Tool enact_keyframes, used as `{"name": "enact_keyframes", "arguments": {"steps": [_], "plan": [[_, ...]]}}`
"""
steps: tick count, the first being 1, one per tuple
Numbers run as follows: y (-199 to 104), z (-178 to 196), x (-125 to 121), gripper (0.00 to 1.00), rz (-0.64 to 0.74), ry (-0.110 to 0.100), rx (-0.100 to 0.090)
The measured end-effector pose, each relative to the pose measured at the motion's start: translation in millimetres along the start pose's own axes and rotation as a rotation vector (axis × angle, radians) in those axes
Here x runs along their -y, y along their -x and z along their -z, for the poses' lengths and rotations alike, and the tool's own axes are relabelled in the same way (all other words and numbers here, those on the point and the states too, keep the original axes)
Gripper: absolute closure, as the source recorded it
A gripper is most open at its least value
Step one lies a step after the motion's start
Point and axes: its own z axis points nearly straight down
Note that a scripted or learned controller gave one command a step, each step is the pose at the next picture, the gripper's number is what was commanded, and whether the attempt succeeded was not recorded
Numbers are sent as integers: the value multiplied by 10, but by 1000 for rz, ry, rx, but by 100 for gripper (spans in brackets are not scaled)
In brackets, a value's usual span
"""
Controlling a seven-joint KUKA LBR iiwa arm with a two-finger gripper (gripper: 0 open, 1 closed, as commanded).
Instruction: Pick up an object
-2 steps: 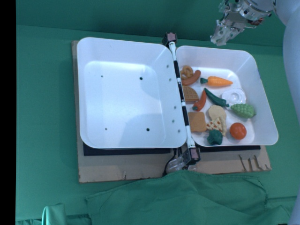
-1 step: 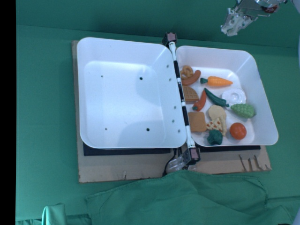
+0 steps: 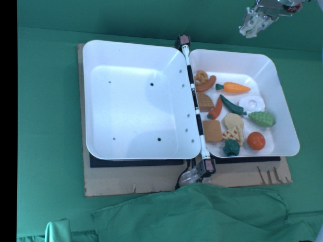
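Observation:
The right bin (image 3: 276,74) holds several toy foods: an orange carrot (image 3: 235,88), a red sausage (image 3: 206,83), a pretzel (image 3: 201,76), a waffle (image 3: 205,102), a red chili (image 3: 216,109), a green pepper (image 3: 231,105), a fried egg (image 3: 251,104), a green bumpy fruit (image 3: 261,118), a tomato (image 3: 256,140), broccoli (image 3: 231,147) and a toast slice (image 3: 212,131). My gripper (image 3: 251,26) hangs high above the bin's far right corner, away from all the toys. Nothing shows between its fingers.
The left bin (image 3: 101,54) sits beside the right one, split by a black-and-white divider bar (image 3: 194,100). Both rest on a cardboard sheet (image 3: 126,185) over green cloth. Crumpled green fabric (image 3: 202,216) lies at the front.

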Motion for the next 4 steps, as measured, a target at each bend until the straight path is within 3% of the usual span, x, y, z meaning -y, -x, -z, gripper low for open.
{"name": "enact_keyframes", "arguments": {"steps": [2,4], "plan": [[-838,-181,415,100,3,-7,-3],[-1578,-251,982,100,4,-7,-4]]}}
